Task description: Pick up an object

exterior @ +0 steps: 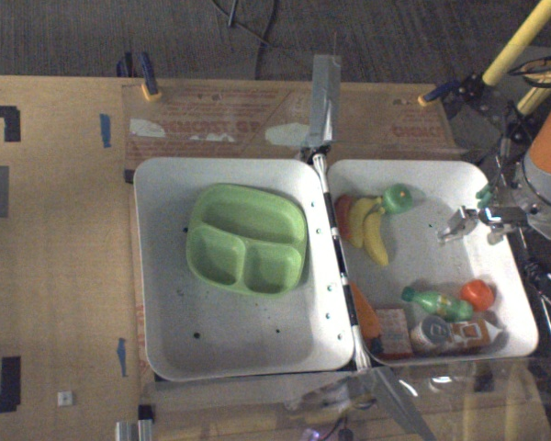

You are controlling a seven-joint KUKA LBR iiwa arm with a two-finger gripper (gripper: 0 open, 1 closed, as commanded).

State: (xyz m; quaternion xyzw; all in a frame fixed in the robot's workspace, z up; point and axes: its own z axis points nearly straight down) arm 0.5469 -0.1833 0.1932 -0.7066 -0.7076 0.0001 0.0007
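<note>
Desk (55,274): you have one wooden top carrying two white bins side by side, their inner rims touching along the middle.
Left bin (165,338): you will count one thing in it, a green tray.
Tray (248,239): light green, three compartments, lying flat in the upper half of the left bin, tilted a little against the bin's edges.
Right bin (422,246): you can count about nine small things here, in two groups.
Upper group: two bananas (371,230) lie together; one red piece (344,217) touches them on the left; one green fruit (397,197) sits just above them.
Lower group: one green bottle (438,302), one orange-red piece (477,294) just right of it, one carrot (365,312) along the left wall, one small carton (393,332) beside the carrot, and one can (433,333) lying at the bottom wall with an orange pack (468,335) touching it.
Arm (544,168): it enters from the right edge, one orange band showing above the wrist.
Pincer (459,224): it hangs over bare floor at the right side of the right bin, well apart from both groups. Nothing sits between its tips; you cannot tell from here whether it is spread or closed.
</note>
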